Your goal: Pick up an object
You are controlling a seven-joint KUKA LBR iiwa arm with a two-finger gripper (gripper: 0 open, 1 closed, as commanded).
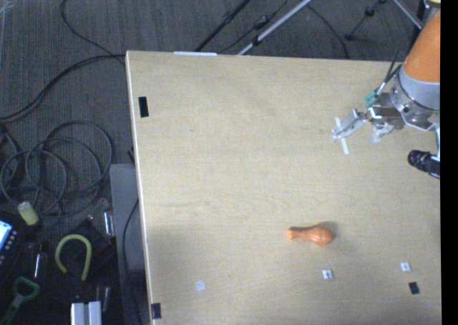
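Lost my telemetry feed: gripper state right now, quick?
Gripper: cannot be told whether open or closed; nothing between its fingers, well apart from the orange object on the bench.

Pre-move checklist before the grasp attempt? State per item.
1. Target in view: orange pear-shaped object lies on the wooden tabletop, unobstructed. Ok.
2. Gripper positioned over the target: it sits well up-view of it, toward the right edge. Not ok.
3. Gripper carrying nothing: nothing visible between its fingers. Ok.
4. Finger opening: too small and blurred to read. Cannot tell.
5. Clutter near the target: only small flat markers nearby, none touching. Ok.
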